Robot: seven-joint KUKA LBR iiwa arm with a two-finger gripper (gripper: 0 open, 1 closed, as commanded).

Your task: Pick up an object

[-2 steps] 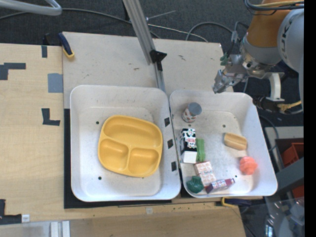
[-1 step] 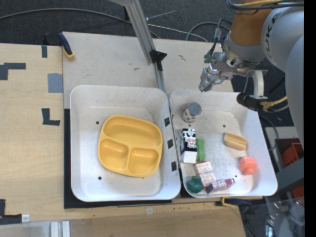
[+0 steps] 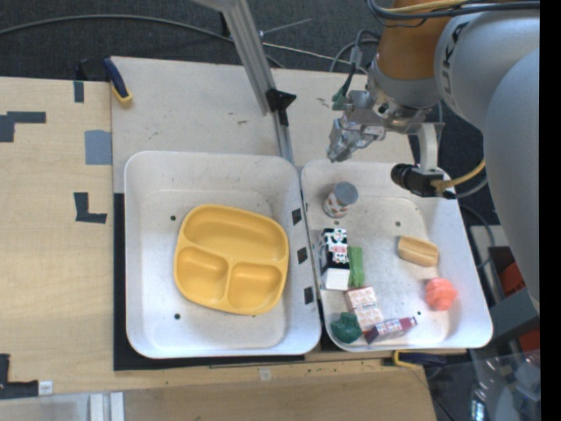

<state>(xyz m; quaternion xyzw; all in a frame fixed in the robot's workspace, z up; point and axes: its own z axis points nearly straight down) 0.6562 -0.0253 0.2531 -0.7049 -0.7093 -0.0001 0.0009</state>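
My gripper [image 3: 340, 151] hangs above the far left corner of the right bin [image 3: 463, 235], fingers pointing down, with nothing seen between them. Just below it in the bin sits a small jar with a grey lid [image 3: 340, 196]. Further toward the front lie a black-and-white carton [image 3: 334, 251], a green stick [image 3: 357, 266], a tan bread-like block [image 3: 417, 251], an orange ball [image 3: 441, 293], a pink-and-white packet [image 3: 362, 303], a green lump [image 3: 345, 327] and a dark red tube [image 3: 390, 327].
The left bin [image 3: 149, 235] holds a yellow divided plate [image 3: 231, 259]. A grey metal pole [image 3: 254, 51] slants down to the bins' shared far edge. A blue-and-yellow clamp [image 3: 117, 82] lies on the bench at the back left.
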